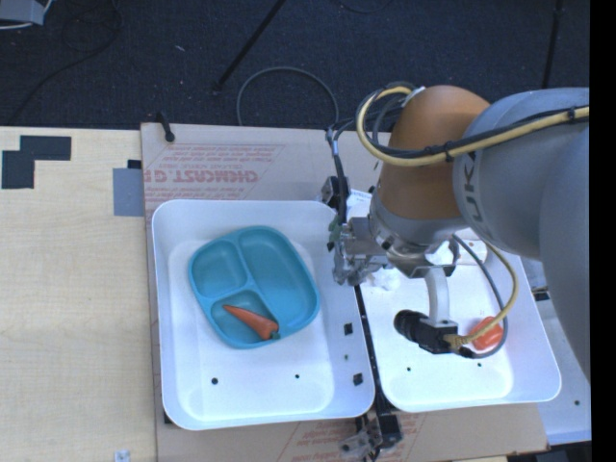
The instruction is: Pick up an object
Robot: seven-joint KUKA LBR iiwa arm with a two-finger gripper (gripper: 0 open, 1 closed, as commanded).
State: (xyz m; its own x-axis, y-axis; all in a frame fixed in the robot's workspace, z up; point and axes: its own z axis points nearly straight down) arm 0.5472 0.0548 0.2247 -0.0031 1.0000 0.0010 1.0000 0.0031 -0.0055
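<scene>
Caught the pincer (348, 260) low above the seam where the left bin (252, 385) and the right bin (464, 385) met; could not tell whether open or closed, and saw nothing held in it. Traced the grey arm (529, 171), with its orange band (428, 128), in from the right above the right bin. Found a blue plate (281, 269) with three sections in the left bin, and a carrot (250, 320) lying slantwise in its largest, nearest section, well apart from the pincer. Noted printed cardboard (212, 166) beneath both bins.

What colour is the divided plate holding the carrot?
The plate is turquoise blue; it shows best in the camera view.
</scene>
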